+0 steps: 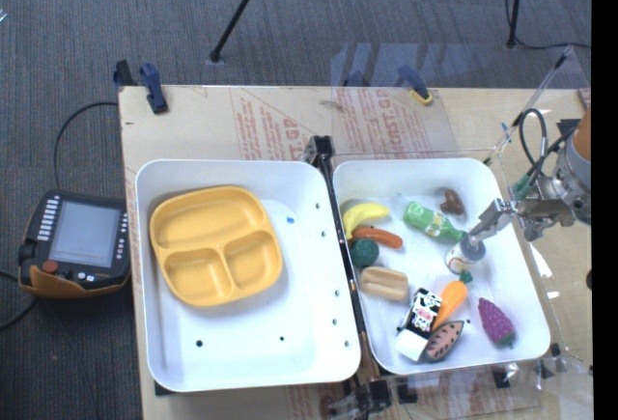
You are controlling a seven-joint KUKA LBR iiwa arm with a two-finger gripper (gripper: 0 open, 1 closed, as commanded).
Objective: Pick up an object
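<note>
Over the right bin [521, 215] the claw [473, 244] hangs low beside a green bottle [432, 221]; whether it is spread cannot be told. Below lie a carrot [449, 300] and purple grapes [495, 321].

The bench [261, 114] (a board with red print) carries two white bins side by side: the left bin [241, 355] and the right bin [526, 302], touching.
</note>
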